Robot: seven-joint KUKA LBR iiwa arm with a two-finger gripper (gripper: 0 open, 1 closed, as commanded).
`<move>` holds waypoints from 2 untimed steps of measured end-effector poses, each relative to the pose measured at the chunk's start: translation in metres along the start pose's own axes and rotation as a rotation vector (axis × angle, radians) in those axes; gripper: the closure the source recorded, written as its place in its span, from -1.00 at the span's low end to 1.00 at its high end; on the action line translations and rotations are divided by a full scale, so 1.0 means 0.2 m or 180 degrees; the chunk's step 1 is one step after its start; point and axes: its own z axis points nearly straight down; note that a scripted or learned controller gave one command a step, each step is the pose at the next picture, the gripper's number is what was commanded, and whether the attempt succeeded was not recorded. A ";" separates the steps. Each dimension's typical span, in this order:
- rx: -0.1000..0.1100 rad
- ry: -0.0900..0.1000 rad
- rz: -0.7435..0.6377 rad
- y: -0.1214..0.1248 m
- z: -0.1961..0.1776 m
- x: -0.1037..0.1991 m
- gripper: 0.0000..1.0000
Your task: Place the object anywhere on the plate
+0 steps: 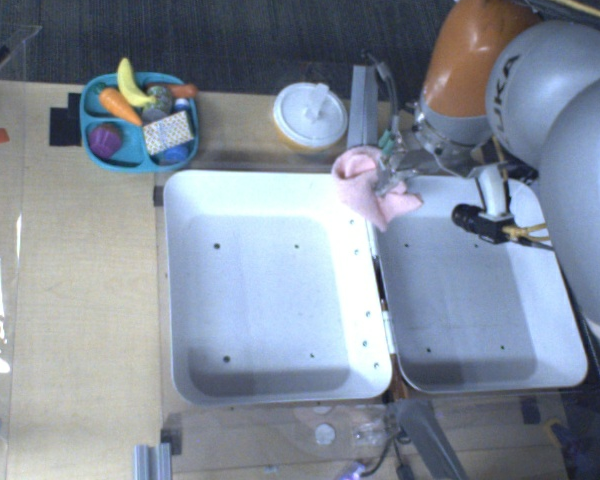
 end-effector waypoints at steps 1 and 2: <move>-0.0007 0.0007 -0.0024 0.01 -0.20 0.00 1.00; -0.0006 0.0010 -0.1306 -0.11 -0.25 0.18 1.00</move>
